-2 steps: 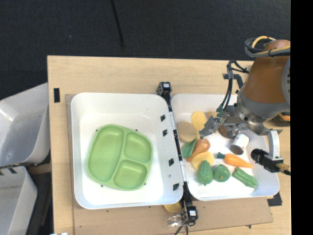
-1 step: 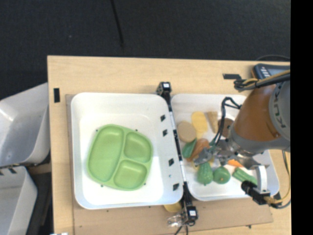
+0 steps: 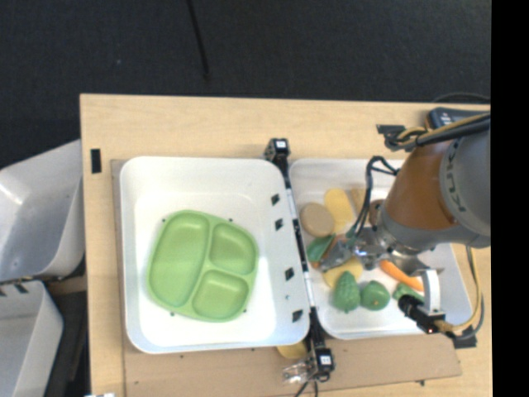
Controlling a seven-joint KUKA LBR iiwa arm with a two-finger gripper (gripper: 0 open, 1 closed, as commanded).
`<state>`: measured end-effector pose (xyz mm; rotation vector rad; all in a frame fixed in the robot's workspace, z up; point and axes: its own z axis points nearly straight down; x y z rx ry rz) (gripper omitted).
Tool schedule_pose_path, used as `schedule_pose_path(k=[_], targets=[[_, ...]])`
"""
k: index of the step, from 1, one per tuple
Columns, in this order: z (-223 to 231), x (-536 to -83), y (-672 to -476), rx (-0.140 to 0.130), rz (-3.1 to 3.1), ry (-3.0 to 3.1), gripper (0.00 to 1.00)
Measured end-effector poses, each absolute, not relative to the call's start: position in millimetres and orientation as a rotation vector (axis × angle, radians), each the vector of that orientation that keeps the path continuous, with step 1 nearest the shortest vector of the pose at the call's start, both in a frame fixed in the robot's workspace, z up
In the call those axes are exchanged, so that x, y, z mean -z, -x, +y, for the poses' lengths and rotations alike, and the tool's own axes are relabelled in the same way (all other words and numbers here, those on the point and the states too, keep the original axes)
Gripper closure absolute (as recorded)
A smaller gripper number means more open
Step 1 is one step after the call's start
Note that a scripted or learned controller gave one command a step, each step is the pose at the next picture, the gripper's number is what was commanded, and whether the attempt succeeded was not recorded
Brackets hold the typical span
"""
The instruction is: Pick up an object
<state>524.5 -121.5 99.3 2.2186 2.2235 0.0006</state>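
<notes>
One camera is fixed above the bench (image 3: 190, 126) and looks down on it at a slant, far enough off to take in both white bins side by side, the left bin (image 3: 132, 222) and the right bin (image 3: 463, 304). The bench's far edge runs across the upper part of the view, with dark floor beyond it. The arm (image 3: 446, 188) enters from the right side.

Object count, both bins

Two white bins (image 3: 132, 246) sat on one desk (image 3: 99, 122); left held one green divided plate (image 3: 202, 265). Right held about seven toy foods: three green pieces (image 3: 345, 292), one orange carrot (image 3: 400, 271), two yellow pieces (image 3: 337, 205), one tan disc (image 3: 316, 217).
</notes>
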Motion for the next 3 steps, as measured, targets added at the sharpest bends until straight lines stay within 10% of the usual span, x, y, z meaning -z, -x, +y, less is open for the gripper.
schedule_pose_path(k=[1,2,3], targets=[[-107,-101,-554.6,-0.003,2.224,-2.216,0.00],[-109,-111,-553.6,-0.002,2.216,-2.224,1.00],[-109,-111,-553.7,-0.003,2.213,-2.226,0.00]])
